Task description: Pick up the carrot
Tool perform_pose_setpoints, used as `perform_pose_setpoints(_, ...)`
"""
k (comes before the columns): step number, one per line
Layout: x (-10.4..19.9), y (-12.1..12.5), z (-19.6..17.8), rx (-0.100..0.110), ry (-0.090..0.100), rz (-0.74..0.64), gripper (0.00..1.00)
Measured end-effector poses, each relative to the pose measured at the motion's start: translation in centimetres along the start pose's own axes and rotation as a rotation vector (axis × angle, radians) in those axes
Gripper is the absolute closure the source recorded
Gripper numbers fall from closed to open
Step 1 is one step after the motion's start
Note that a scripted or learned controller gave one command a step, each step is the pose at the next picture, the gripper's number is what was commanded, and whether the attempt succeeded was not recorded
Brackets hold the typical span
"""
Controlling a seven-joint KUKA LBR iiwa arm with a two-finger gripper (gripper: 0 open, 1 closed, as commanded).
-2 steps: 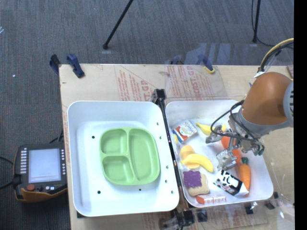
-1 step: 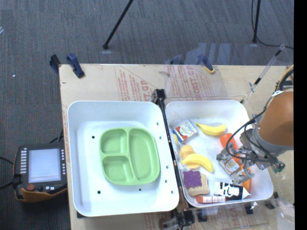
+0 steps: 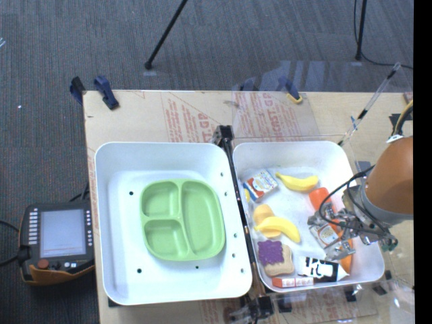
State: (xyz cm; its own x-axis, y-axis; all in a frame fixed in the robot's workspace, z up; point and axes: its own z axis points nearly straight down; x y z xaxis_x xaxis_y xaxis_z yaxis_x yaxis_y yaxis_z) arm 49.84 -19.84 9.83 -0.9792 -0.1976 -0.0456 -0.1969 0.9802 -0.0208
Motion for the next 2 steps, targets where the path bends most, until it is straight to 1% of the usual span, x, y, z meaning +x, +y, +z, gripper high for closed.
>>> perform_pose_setpoints(1,0.06,-0.04,-0.01,0.0,0.0,0.016,0.0)
perform_pose_setpoints(2,0.15,-0.91,0.1,-0.005,0.003,-0.201,0.0)
